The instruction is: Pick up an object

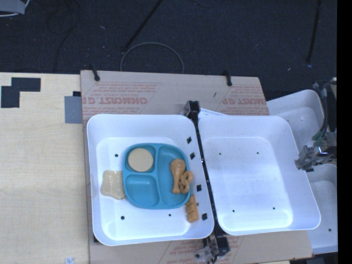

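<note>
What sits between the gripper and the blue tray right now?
In the camera view, the right bin and the bins' touching walls lie between the gripper and the blue tray.

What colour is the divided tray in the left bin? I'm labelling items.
Blue, seen in the camera view: the divided tray.

Right bin (258, 172) floor bare, open from above; left bin (104, 142) crowded by blue tray (147, 194)

The claw (314, 157) sits at the right edge, dark and too small to read. The arm above it is cut off there.
</note>
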You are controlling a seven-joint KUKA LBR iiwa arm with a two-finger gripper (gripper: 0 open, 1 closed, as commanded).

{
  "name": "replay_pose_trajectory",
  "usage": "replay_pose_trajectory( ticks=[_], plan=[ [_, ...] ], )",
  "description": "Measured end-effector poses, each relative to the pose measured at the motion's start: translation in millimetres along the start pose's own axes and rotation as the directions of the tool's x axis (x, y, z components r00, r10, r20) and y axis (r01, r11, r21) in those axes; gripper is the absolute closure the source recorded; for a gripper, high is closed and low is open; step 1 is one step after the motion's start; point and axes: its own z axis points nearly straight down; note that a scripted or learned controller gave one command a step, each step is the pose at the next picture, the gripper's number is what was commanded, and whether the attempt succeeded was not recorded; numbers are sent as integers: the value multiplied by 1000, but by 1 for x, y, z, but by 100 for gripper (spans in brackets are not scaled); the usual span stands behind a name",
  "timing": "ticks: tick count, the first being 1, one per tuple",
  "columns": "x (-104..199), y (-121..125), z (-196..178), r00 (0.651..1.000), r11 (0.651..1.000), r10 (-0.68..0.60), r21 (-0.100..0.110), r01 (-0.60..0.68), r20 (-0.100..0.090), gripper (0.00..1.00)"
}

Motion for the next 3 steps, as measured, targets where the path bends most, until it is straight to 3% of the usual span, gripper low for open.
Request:
replay_pose_trajectory(
  ticks=[3],
  plan=[
    [150, 31, 22, 1000, 1000, -2, 6, 2, -2, 100]
  ],
)
